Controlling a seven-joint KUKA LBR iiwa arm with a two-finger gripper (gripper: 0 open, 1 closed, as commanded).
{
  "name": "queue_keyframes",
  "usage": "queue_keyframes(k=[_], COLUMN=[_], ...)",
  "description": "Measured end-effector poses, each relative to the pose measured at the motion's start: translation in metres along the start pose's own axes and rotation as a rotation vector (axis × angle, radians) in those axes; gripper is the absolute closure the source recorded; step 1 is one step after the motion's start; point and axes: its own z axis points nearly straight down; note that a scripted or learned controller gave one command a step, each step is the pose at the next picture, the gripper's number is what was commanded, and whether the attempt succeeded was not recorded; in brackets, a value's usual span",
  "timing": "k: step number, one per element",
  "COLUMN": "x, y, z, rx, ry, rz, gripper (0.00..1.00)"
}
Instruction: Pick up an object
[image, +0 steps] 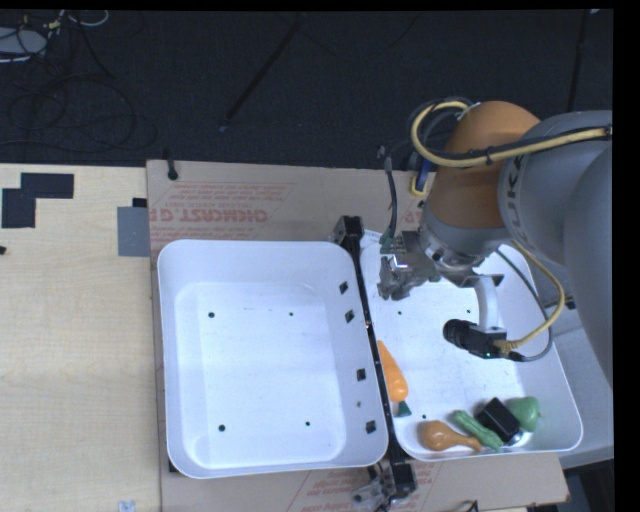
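Note:
My gripper (393, 280) hangs over the far left part of the right bin (560, 400), close to the divider between the bins. Nothing can be seen in it. An orange carrot-shaped toy (392, 372) lies against the bin's left wall, well nearer the camera than the gripper, with a small green piece (402, 408) just below it. Along the near edge lie a tan pear-shaped toy (445, 435), a long green toy (476, 428), a black block (497, 419) and a round green toy (523, 409).
The left bin (180, 300) stands beside the right one, the two sharing a black-clipped divider (365, 330). A black part on a cable (472, 337) hangs from the arm over the right bin's middle. Cardboard (250, 200) lies under both bins.

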Motion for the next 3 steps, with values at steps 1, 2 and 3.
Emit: queue_keyframes(k=[1, 2, 3], x=[0.053, 0.125, 0.121], y=[-0.019, -0.005, -0.006], z=[-0.074, -0.078, -0.087], rx=[-0.003, 0.003, 0.008], ry=[0.000, -0.001, -0.004], rz=[0.001, 0.000, 0.003], gripper=[1.00, 1.00, 1.00])
